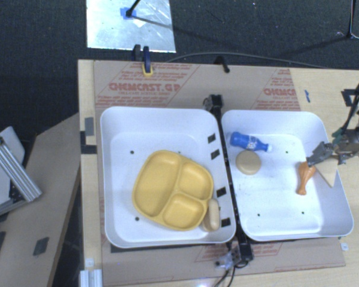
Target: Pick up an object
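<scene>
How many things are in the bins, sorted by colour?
Yellow: 1, the divided tray
Blue: 1, the bottle
Tan: 2, the round piece and the small piece beside the tray
Orange: 1, the drumstick-shaped toy
Total: 5

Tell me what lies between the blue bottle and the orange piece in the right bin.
Mostly bare white floor in the camera view; the tan disc sits just below the bottle, left of the orange piece.

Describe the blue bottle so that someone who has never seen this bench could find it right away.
Look at the right bin of the two white bins. Near its back left corner, close to the divider between the bins, the blue bottle lies on its side. It is the only blue thing there; the round tan disc just in front of it and the orange piece to the right are warm-coloured.
</scene>
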Controlling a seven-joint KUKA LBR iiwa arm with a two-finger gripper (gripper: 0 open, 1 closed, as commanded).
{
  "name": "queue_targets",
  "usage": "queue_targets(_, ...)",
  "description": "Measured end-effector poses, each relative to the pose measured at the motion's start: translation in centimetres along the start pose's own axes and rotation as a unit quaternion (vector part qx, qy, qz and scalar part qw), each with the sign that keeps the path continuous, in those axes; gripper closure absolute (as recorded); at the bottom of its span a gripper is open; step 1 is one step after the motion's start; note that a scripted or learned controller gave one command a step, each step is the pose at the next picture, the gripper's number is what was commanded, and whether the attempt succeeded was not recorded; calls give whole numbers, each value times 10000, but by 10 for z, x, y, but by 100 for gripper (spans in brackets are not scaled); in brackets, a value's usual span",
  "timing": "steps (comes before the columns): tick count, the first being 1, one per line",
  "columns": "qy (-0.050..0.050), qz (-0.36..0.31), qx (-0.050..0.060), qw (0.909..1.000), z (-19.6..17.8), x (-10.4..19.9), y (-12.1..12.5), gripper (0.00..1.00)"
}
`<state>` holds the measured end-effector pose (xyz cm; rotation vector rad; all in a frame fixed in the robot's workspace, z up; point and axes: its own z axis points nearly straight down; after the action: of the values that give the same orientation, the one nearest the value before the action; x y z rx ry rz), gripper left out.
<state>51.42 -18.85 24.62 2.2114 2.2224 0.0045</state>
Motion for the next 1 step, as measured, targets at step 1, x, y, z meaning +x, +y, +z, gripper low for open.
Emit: queue_targets(1, 18, -26, 13, 10000, -7, 54, 11, 100)
